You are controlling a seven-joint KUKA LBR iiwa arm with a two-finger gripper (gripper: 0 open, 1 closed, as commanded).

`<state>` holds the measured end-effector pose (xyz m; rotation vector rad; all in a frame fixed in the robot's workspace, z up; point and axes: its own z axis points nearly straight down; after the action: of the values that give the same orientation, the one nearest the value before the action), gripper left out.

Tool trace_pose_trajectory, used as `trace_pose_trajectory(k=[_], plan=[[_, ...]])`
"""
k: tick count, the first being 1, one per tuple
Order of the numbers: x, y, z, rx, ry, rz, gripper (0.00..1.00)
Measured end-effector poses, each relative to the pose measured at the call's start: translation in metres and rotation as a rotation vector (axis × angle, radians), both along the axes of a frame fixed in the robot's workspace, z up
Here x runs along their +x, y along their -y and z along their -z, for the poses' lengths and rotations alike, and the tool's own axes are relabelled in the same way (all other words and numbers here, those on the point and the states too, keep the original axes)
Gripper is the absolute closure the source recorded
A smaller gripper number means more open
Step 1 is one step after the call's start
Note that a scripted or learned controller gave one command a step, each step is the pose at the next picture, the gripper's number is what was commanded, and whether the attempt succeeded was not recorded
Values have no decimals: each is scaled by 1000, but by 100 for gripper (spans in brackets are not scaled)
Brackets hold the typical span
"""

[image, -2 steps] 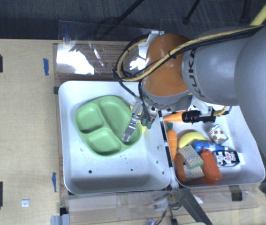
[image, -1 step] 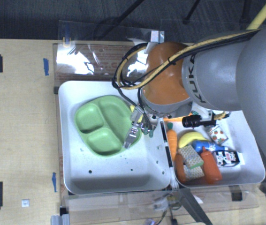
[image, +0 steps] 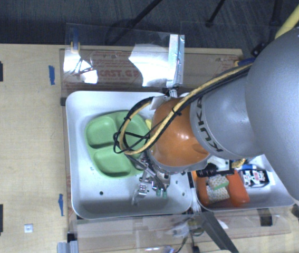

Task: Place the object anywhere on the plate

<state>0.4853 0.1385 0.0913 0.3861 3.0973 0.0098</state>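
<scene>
A green plate [image: 107,141] with divided sections lies in the left bin [image: 80,194], toward its upper left. The arm's orange wrist band covers the plate's right part. My gripper [image: 148,186] hangs below the wrist, over the bin's white floor just past the plate's lower right corner. I see nothing clearly held in it. A small yellow patch [image: 148,124] shows at the plate's right edge, mostly hidden by the arm and its cables.
The right bin [image: 276,196] holds an orange-red item [image: 233,194] with a pale mesh piece on it and a small white and blue item [image: 253,177]. A clear plastic wall [image: 123,62] stands behind the left bin. The big grey arm covers the right side.
</scene>
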Motion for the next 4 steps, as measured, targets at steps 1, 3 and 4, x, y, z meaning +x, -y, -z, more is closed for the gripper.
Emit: trace_pose_trajectory(k=[1,3,4], plan=[[56,62,-94,-3,-17,10,0],[78,87,-121,-3,-14,-53,100],[78,87,-121,-3,-14,-53,0]])
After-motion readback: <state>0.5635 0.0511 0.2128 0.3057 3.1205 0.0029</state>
